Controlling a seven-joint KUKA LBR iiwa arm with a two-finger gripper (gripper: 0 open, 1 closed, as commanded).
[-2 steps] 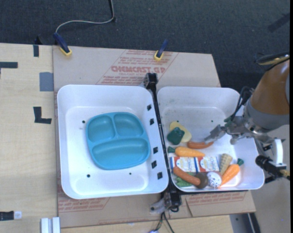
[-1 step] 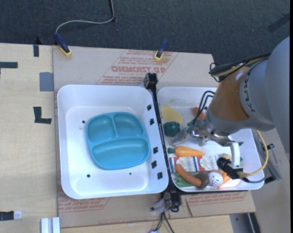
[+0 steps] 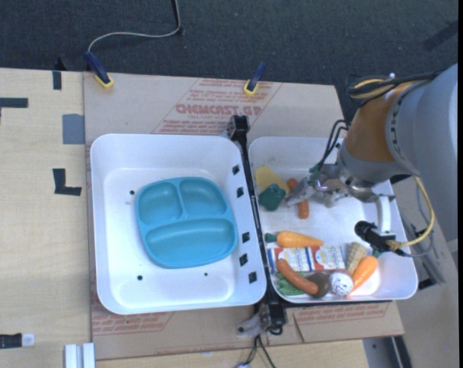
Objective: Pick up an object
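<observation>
Two shallow white bins sit side by side on a table (image 3: 32,228) covered partly by cardboard. The left bin (image 3: 109,205) holds a blue divided plate (image 3: 187,221), lying flat near its middle.

The right bin (image 3: 400,282), just beside the left bin, holds a scatter of toy food. Nearest the shared wall lie a yellow piece (image 3: 265,178) and a dark green piece (image 3: 272,198), touching each other. Along the bin's near edge are an orange carrot (image 3: 299,240), a white printed packet (image 3: 316,258), a green pod (image 3: 290,283), a brown sausage shape (image 3: 307,279), a white ball (image 3: 340,284) and a second carrot (image 3: 364,271), crowded together.

The grey arm with its orange band reaches over the right bin's far side. Its gripper (image 3: 302,196) hangs low just beside the green piece, next to small orange pieces (image 3: 302,210). Whether it is apart or together is unclear.
</observation>
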